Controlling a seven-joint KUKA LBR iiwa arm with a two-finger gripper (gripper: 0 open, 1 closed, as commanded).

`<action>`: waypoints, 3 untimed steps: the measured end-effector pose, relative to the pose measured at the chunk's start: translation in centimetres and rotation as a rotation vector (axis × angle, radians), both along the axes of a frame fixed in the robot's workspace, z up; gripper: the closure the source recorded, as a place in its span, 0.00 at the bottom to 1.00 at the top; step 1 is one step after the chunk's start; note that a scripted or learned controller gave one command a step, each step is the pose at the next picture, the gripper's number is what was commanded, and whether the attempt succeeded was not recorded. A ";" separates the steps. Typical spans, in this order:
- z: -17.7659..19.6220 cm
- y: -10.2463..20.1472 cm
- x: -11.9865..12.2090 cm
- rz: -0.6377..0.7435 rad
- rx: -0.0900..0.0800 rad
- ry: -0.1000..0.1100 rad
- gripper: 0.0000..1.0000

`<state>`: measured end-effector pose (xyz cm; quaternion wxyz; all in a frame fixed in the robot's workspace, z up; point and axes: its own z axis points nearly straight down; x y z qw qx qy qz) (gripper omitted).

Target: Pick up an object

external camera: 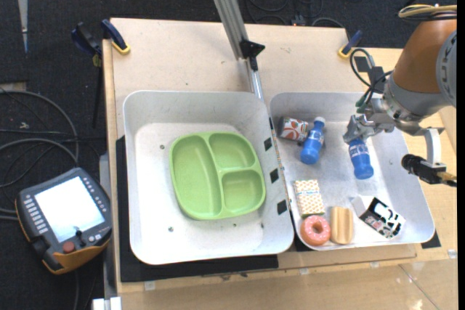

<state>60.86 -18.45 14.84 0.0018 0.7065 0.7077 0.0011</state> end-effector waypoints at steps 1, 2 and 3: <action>6.4 0.2 0.4 0.001 -0.001 -0.003 1.00; 10.3 0.2 0.5 0.001 -0.001 -0.002 1.00; 10.7 6.4 -0.3 0.007 0.003 0.004 1.00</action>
